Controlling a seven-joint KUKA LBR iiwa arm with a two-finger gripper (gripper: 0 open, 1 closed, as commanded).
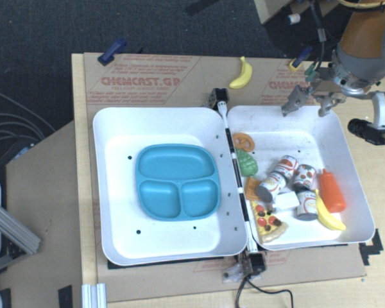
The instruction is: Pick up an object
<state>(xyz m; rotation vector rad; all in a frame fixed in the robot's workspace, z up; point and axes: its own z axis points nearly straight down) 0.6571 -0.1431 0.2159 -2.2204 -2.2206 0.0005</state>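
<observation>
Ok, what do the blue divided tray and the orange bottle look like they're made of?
The blue divided tray looks like moulded plastic: uniform colour, rounded compartment walls, a soft sheen. The orange bottle also looks plastic, probably a toy: saturated orange body, red cap, smooth surface. Neither can be confirmed from the look alone.

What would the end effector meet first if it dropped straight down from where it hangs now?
Probably the bare floor at the far edge of the right bin. The end effector, fingers apart, hangs above that rim; the toys lie nearer the camera. Depth is uncertain.
</observation>
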